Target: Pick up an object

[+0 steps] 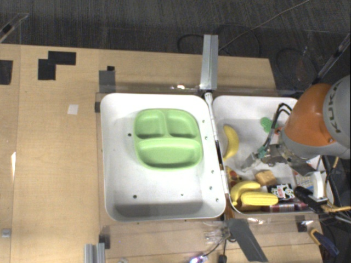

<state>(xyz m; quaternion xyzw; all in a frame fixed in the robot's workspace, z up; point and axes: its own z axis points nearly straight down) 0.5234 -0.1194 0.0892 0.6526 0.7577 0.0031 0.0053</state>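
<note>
I count two white bins [118, 147], one green tray [166, 137], and three bananas [232, 141], two of them together [253, 195].

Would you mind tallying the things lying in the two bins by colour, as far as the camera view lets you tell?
Green: 2, the divided plate and a small green piece by the arm.
Yellow: 3, a banana and two yellow pieces near the front wall.
Tan: 1, a block.
Multicoloured: 1, a printed packet.
Total: 7; other small bits there are too cluttered to count.
</note>
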